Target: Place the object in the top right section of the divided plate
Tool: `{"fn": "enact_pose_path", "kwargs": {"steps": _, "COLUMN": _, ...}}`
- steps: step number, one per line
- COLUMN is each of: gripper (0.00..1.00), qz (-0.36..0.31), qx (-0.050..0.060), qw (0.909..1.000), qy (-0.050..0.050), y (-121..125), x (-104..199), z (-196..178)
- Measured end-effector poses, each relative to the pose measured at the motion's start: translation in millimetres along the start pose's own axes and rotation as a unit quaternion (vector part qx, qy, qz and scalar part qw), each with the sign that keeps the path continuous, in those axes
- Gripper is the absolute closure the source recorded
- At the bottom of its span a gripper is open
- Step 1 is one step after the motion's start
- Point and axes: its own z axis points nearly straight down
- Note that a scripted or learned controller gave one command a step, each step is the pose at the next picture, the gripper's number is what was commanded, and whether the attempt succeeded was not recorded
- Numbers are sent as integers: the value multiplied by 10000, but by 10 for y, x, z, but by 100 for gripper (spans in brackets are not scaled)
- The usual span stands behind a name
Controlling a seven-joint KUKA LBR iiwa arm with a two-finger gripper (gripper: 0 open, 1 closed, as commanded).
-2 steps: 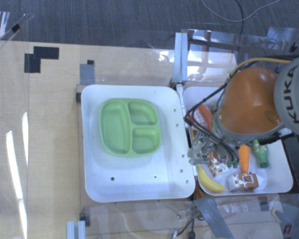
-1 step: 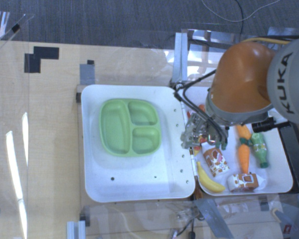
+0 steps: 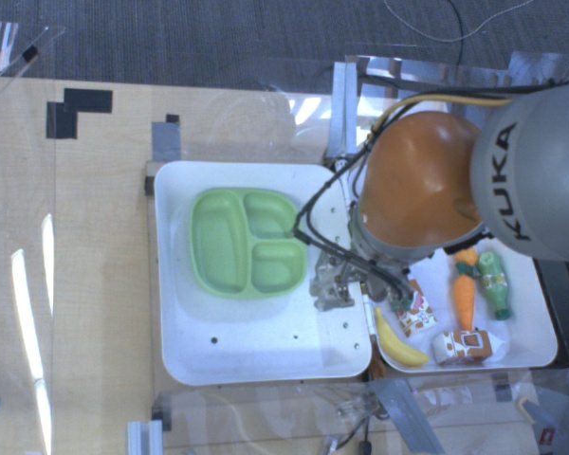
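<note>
Hovering over the left bin's [image 3: 199, 349] right edge, the end effector [image 3: 334, 290] sits just right of the green divided plate [image 3: 247, 243]; I cannot tell its grip, nor any object held.

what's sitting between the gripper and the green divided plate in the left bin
Nothing: in the camera view, only bare white floor of the left bin separates the gripper from the green divided plate.

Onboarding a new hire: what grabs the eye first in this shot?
The grey arm's big orange band dominates the right, hanging over the seam between the two bins. The light green divided plate sits alone in the left bin. Toy food is clustered in the right bin: a carrot, a banana and a green bottle.
</note>
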Motion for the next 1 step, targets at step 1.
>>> {"fn": "enact_pose_path", "kwargs": {"steps": 1, "gripper": 100, "qz": -818, "qx": -4, "qw": 9966, "qy": 5, "y": 434, "x": -181, "z": 220}}
